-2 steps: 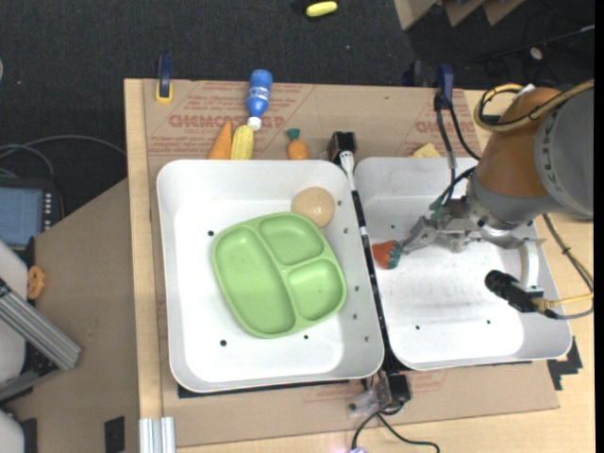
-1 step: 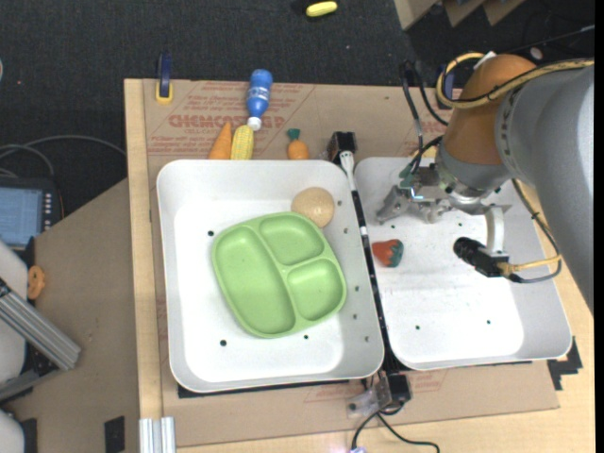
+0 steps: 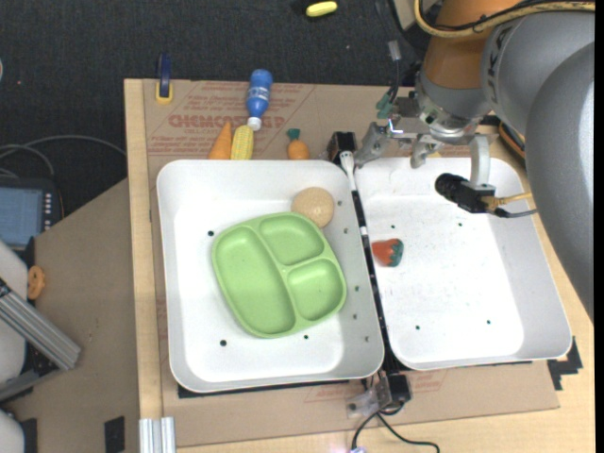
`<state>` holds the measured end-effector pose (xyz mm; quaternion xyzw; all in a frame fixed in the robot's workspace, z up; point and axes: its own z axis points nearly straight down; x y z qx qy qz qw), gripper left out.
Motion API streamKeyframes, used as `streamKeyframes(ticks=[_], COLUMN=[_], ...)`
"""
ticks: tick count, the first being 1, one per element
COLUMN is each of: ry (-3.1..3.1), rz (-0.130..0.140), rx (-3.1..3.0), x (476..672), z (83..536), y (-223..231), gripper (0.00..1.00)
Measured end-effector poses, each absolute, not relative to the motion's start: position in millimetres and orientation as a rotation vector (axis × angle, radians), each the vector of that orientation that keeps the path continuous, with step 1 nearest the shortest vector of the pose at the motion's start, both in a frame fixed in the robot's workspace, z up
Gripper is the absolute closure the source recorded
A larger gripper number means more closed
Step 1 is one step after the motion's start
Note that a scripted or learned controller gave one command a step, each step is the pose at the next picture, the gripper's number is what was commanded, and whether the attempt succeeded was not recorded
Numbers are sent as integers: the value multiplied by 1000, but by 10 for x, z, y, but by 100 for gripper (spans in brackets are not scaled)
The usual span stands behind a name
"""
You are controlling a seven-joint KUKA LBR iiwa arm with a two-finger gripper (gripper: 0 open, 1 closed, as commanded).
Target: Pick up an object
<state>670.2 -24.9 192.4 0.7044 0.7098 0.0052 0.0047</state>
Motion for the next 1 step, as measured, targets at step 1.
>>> streamKeyframes(ticks=[1], ry=[2230], rz=[4], rx=[2214], x=[6666], z=[1850], y=[396], gripper=[0])
